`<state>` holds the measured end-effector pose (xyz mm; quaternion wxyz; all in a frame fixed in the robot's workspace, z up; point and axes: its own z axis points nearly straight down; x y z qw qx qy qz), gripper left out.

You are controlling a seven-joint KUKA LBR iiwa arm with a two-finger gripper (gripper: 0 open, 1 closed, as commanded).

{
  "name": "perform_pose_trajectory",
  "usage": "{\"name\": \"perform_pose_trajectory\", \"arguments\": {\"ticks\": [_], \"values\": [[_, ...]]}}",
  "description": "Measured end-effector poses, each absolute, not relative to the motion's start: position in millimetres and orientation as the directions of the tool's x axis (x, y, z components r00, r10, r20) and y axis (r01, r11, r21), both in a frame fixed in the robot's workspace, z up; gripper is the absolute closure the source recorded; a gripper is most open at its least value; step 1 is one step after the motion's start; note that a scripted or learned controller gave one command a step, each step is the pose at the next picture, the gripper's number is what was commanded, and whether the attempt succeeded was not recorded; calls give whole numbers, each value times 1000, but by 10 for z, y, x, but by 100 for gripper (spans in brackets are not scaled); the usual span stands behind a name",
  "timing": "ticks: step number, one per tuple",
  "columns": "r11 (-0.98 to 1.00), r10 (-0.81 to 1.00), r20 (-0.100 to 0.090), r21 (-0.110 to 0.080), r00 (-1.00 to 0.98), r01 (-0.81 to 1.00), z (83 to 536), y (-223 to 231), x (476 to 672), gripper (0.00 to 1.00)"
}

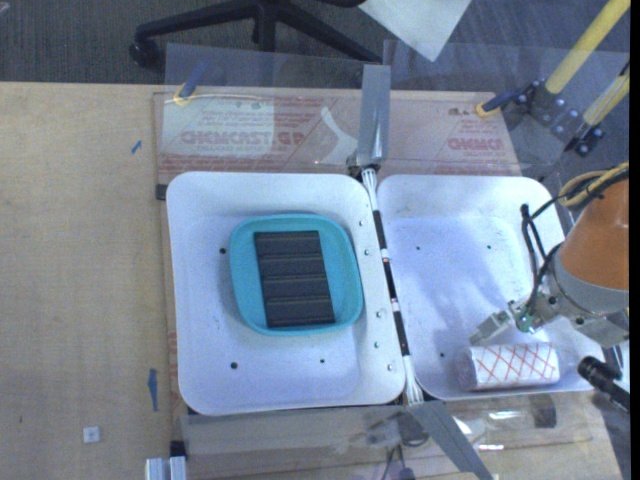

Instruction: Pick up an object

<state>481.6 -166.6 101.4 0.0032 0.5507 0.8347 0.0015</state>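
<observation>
Two white bins sat side by side on the table (pixel 80 268); a roll (pixel 512 365) with a red crisscross pattern lay near the front edge of the right bin (pixel 450 258). The tool (pixel 510 320) hung just above it, and I could not tell its state. Judging by this, the approach was under way, and next came lowering onto the roll and gripping it.

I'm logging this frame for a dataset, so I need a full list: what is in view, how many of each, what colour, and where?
Bins: two, white, side by side on the bench.
Dish: one, turquoise, in the left bin.
Ridged block: one, dark grey, lying in the dish.
Roll: one, white with red crisscross lines, right bin's near edge.
Office chair base: one, black, beyond the bench.
Arm: one, orange band, right.
Gripper: one, just above the roll.
</observation>
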Motion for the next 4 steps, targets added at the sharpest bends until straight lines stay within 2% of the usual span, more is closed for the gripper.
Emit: {"name": "perform_pose_trajectory", "arguments": {"ticks": [1, 2, 3, 4], "values": [[-11, 1000, -2, 2, 11, 1000, 1097, -2096, 4798, 0], [-344, 939, 1, 1, 344, 939, 1161, -2070, 4804, 0], [-251, 968, 0, -4, 251, 968, 979, -1173, 4788, 0], [-533, 846, -1, -2, 533, 846, 1513, -1869, 4791, 0]]}}
